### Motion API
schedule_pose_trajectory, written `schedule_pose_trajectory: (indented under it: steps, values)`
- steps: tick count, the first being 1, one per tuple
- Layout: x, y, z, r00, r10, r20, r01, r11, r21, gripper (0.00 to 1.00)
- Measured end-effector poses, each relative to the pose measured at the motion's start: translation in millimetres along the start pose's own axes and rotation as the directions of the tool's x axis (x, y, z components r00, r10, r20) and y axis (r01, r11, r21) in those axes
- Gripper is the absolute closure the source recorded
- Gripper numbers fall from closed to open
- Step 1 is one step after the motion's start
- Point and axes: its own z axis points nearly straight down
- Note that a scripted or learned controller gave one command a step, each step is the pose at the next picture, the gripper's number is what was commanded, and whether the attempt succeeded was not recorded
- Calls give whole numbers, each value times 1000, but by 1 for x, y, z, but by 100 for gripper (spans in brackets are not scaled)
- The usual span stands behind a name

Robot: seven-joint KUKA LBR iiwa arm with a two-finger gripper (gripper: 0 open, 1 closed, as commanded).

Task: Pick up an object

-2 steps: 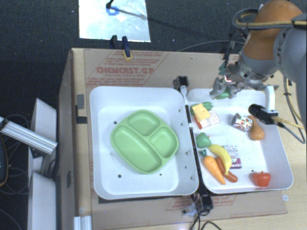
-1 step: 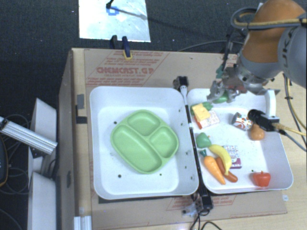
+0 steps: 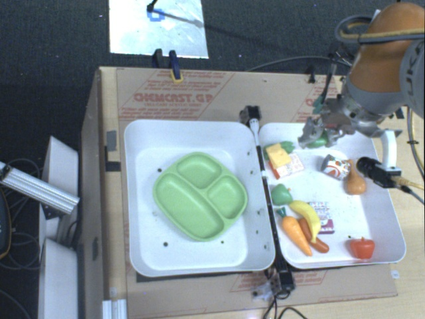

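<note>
The claw (image 3: 317, 135) hangs low over the far edge of the right-hand bin (image 3: 385, 208), above a small green object (image 3: 317, 140) lying there (I cannot tell whether the claw is spread, pressed together, or pinching it). Above it the grey arm (image 3: 382, 72) bends in from the right, its orange band (image 3: 392, 18) at the top corner. Nearby in the same bin lie a yellow and red box (image 3: 284, 161), a small round white can (image 3: 336, 167) and a brown pear-shaped piece (image 3: 355, 182). Closer to the front sit a green pepper (image 3: 281, 195), a banana (image 3: 307, 214), a carrot (image 3: 296, 234) and a red tomato (image 3: 362, 247). The left bin (image 3: 146, 198) holds a green divided plate (image 3: 200, 195). Both bins rest on the desk (image 3: 172, 95).
</note>
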Motion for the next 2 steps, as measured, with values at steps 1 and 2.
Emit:
schedule_pose_trajectory:
  steps: [1, 2]
  values:
    - [-11, 17, -2, 1000, 0, 0, 0, 1000, -1, 100]
    - [39, -27, -5, 1000, -3, -1, 3, 1000, -1, 100]
